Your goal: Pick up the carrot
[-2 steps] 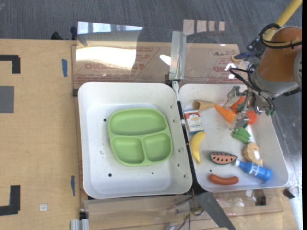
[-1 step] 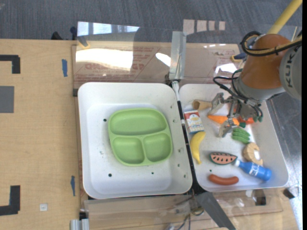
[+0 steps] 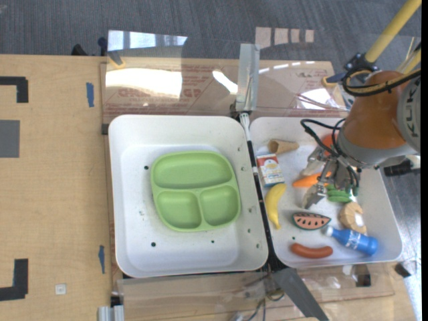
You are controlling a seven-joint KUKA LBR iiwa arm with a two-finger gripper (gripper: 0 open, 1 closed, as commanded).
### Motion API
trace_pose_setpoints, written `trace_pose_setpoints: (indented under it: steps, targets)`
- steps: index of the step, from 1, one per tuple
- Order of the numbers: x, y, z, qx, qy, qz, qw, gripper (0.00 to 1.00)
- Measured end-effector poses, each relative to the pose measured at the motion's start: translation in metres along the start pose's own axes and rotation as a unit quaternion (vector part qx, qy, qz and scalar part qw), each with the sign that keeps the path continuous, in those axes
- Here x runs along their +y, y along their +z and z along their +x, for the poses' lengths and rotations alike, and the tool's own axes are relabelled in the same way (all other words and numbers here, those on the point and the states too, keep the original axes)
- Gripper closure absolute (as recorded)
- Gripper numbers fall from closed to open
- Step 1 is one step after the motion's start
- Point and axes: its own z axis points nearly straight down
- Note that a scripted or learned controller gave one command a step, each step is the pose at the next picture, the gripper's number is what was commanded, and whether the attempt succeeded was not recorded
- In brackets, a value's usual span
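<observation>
Gripper (image 3: 324, 182) sat low over the carrot (image 3: 306, 180), orange tapered piece w/ green top, just right of the milk carton (image 3: 270, 170) in the right bin (image 3: 391, 212). Probably lined up for the grab. Can't tell how wide it's spread or if it's got anything. Glossy plastic banana (image 3: 275, 204) lay below the carton.

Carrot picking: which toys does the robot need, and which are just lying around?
For the job:
carrot
gripper

Just lying about:
banana
watermelon slice
sausage
blue bottle
milk carton
cone
green plate
</observation>
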Motion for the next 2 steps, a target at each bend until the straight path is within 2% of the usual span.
trace_pose_setpoints:
  steps: [1, 2]
  targets:
    - [0.0015, -0.0136, -0.0042, -0.006, -0.001, 0.000, 1.0000, 1.00]
    - [0.0016, -0.0127, -0.0037, -0.005, -0.001, 0.000, 1.0000, 0.00]
